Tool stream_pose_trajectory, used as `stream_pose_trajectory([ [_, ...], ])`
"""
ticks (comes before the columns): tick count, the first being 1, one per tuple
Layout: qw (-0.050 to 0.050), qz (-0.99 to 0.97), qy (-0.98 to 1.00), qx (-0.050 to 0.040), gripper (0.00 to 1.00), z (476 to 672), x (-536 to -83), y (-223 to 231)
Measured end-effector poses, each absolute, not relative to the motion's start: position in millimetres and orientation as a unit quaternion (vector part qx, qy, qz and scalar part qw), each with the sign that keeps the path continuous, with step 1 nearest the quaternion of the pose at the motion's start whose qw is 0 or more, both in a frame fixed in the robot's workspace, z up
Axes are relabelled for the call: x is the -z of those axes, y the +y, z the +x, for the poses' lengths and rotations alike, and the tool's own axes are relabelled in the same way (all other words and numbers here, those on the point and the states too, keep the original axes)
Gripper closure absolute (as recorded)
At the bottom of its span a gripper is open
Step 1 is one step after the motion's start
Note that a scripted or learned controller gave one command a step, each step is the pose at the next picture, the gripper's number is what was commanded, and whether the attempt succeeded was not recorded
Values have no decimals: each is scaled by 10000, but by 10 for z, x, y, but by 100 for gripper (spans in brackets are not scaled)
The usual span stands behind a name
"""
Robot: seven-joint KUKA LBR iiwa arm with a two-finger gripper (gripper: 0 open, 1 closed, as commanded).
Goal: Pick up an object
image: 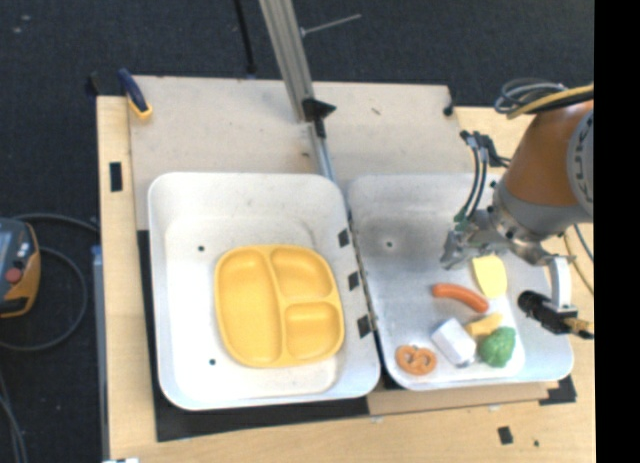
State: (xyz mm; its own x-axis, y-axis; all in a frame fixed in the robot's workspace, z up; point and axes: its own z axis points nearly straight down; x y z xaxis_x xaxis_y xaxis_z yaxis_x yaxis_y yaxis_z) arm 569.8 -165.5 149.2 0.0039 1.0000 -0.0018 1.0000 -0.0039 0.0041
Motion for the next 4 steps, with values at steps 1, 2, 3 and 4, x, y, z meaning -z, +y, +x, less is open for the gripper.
stream_pose_trajectory([
  [1,29,7087,7055,-15,100,5627,-1979,-1661],
  [2,16,7085,7057,-10,100,5638,-2083,-1675],
  [3,11,7049,7093,-12,100,5801,-2210,-1259],
  [4,8,7048,7094,-10,100,6035,-2168,-829],
])
